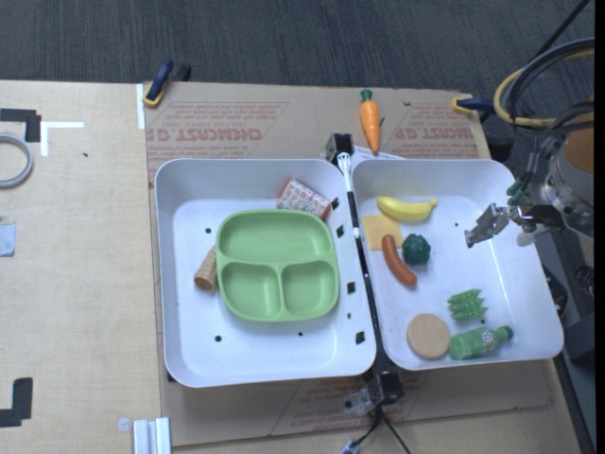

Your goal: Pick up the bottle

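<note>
One small green plastic bottle [480, 341] lay on its side, long axis across the right white bin's [529, 282] near corner, below the empty, slightly parted metal pincer [488, 225] hovering above.

lab | taped cardboard bench [227, 121] | cables [539, 74] | toy-food bins [180, 282]

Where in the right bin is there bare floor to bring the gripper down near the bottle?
Bare floor lies in the right bin along its right side, between the gripper and the green bottle. The left half is crowded: banana, cheese slice, sausage, broccoli. The round cracker and leafy greens hem in the bottle.
</note>
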Controlling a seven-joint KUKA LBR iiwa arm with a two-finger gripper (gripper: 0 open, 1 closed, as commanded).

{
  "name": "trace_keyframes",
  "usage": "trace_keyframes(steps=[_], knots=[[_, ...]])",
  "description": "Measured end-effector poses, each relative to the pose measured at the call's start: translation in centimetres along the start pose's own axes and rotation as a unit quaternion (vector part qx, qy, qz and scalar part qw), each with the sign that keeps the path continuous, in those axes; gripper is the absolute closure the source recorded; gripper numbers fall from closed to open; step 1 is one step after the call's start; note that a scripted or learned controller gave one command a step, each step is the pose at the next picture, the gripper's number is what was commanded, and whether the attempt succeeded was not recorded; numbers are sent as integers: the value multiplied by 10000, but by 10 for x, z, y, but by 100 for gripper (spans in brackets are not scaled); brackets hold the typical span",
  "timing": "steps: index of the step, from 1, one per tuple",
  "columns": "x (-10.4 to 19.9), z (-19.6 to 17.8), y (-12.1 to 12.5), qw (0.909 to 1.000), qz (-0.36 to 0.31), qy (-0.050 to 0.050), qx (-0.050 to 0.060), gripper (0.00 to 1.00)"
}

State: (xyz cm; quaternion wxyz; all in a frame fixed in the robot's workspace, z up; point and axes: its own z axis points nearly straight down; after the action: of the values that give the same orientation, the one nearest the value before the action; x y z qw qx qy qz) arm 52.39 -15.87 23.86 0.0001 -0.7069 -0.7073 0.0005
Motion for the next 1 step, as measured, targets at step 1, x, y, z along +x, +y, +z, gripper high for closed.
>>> trace_keyframes(steps=[1], knots=[[0, -9, 0, 10000, -1, -5, -3, 100]])
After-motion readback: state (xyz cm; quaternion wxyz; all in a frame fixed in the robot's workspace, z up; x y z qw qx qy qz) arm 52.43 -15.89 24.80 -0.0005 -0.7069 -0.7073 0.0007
